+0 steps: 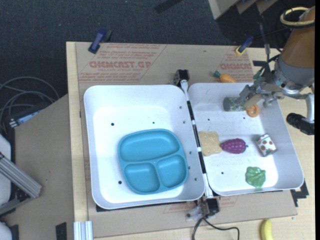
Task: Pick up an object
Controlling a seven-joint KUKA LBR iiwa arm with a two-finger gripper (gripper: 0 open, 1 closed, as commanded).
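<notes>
The right bin [285, 129] holds a tan bread slice [209, 142], a purple grape bunch [233, 145], a white and red block [266, 144] and a green leafy piece [255, 176]. A small orange piece [252, 111] lies near the bin's far side. My gripper [243, 102] hangs over that far side, just above and left of the orange piece. The grey arm with its orange band [300, 46] comes in from the upper right.
In the left bin [100, 109] sits a blue divided plate [152, 160]. An orange carrot-like toy [226, 77] lies on the bench behind the right bin. A yellow item [266, 229] rests at the front edge. Blue clamps [100, 40] grip the board's far edge.
</notes>
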